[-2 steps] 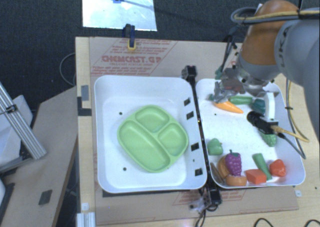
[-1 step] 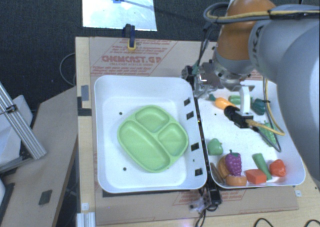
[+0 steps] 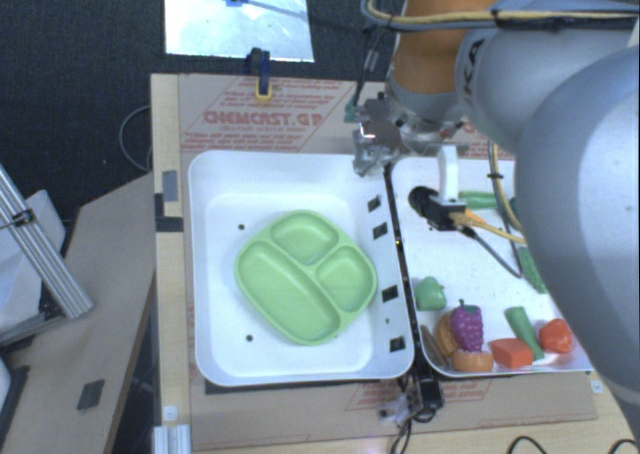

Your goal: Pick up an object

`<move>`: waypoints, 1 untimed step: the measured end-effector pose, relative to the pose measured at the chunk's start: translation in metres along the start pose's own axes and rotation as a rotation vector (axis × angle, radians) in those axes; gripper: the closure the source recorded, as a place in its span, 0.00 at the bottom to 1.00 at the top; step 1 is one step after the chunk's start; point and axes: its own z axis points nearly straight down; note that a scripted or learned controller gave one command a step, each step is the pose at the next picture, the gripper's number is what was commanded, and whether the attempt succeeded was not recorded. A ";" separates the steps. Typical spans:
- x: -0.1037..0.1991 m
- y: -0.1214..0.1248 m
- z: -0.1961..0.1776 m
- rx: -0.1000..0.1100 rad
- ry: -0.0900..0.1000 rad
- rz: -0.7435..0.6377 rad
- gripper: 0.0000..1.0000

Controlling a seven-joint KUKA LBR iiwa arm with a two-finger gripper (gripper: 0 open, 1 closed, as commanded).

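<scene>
Camera view: left bin (image 3: 215,242) holds green tray (image 3: 305,275).

Your bench (image 3: 170,272) carries two white bins: the left bin (image 3: 215,242) sits below-left of the gripper (image 3: 375,157), the right bin (image 3: 480,272) below-right of it.

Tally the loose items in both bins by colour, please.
Green: 3, tray, pepper, pod
Purple: 1, grapes
Red: 2, block, tomato
Orange: 1, piece
Total: 7; the arm may hide more.
</scene>
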 end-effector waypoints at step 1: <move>0.027 0.017 -0.004 0.001 -0.001 0.003 1.00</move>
